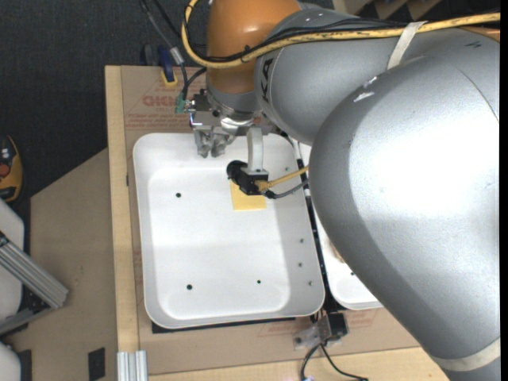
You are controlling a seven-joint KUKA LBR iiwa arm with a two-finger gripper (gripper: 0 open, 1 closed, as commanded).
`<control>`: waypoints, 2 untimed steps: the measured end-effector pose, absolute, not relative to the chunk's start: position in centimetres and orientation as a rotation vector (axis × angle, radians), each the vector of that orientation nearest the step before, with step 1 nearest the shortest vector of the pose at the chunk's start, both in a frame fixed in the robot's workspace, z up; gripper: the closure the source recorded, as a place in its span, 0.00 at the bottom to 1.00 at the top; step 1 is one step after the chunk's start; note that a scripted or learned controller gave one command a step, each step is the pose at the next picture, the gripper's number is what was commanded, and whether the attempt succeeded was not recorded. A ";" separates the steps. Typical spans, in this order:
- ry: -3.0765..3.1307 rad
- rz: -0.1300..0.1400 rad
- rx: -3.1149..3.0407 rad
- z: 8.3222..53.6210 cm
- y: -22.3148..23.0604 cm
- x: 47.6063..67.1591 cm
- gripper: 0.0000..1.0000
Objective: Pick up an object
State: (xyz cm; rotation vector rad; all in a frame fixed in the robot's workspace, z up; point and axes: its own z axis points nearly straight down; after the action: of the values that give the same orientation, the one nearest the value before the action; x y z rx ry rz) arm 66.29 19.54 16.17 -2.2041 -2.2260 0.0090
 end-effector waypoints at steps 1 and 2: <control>-2.224 -0.001 -2.218 18.0 18.9 66.6 1.00; -2.226 -0.004 -2.218 19.0 19.0 66.7 1.00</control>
State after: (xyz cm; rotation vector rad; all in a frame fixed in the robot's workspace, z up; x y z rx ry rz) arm 66.67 18.95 18.99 -2.2184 -2.2259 -0.0035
